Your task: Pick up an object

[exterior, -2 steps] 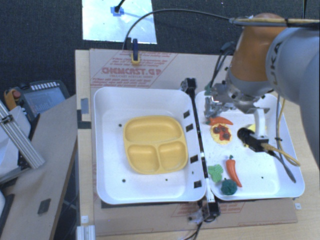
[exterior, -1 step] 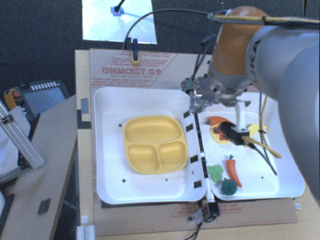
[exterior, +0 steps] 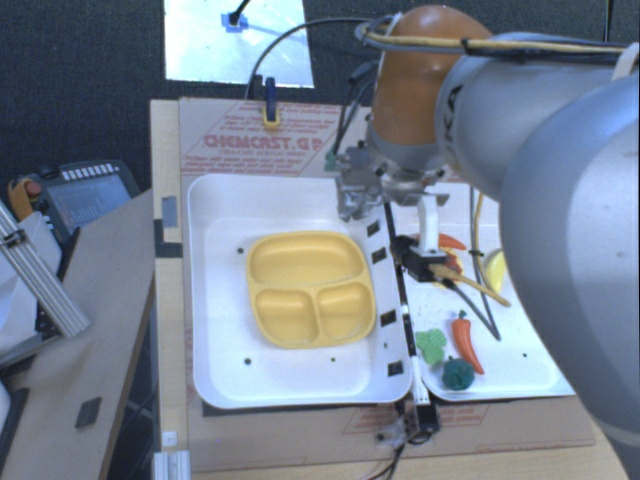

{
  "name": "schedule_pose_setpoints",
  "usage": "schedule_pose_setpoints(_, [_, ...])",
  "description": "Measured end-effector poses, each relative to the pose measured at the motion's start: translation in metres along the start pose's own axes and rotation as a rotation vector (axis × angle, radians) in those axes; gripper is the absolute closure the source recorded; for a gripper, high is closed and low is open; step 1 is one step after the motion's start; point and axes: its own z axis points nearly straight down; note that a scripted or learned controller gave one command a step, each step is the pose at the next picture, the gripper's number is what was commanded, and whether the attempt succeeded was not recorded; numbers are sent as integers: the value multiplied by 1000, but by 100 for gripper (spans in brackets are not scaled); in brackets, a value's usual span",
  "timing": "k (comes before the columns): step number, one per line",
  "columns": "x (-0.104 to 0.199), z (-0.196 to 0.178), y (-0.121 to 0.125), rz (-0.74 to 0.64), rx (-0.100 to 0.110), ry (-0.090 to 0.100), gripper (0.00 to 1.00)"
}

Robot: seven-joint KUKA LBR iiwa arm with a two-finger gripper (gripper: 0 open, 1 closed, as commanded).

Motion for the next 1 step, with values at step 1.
schedule_pose_setpoints(1, [-2, 0, -1, 3, 1, -1, 0])
